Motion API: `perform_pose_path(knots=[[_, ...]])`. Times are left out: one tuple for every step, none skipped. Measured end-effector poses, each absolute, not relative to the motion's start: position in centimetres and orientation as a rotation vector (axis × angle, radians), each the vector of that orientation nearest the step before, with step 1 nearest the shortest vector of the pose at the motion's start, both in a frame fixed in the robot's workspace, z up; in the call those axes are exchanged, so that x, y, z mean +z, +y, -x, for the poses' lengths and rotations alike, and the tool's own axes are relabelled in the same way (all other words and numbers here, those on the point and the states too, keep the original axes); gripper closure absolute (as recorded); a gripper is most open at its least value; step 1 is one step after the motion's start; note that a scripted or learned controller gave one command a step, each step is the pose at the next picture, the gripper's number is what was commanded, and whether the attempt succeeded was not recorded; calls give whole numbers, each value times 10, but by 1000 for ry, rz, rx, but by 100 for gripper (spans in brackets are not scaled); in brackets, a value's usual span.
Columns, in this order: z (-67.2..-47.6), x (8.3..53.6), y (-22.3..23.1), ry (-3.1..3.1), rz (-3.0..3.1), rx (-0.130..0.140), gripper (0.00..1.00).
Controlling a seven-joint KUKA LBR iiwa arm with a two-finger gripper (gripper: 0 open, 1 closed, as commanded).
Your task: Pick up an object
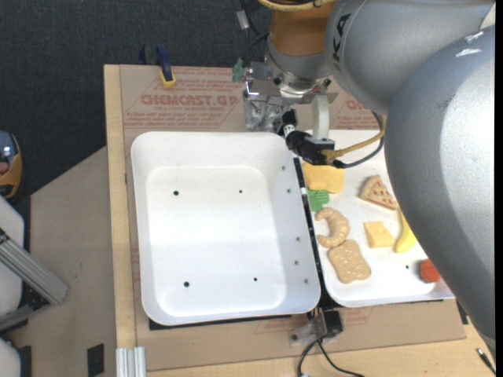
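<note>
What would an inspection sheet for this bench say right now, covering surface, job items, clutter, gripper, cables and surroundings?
Surface: brown board bearing left bin and right bin, both white.
Job's things: the right bin holds a yellow wedge, green piece, croissant, cracker, yellow cube, waffle slice, red piece.
Clutter: blue clamp on the board's far edge.
Grippers: gripper hangs over the left bin's far right corner.
Cables: black cable trailing off the board's near edge.
Surroundings: dark carpet; metal rail at left.

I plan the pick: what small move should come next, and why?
Probably shift the gripper over the right bin: it hangs by the back rim of the left bin, while objects such as the yellow block lie in the right one.
</note>
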State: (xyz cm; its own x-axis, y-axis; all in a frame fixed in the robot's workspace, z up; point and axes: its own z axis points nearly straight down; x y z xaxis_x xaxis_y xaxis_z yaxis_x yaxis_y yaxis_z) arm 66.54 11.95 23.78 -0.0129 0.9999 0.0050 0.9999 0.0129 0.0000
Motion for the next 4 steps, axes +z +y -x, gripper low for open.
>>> perform_pose_path(knots=[[-656,283,205,-2235,2212,-10,100],[-613,230,226,-2221,2213,11,100],[-652,278,156,-2218,2234,-5,100],[-628,302,95,-2215,2230,2,100]])
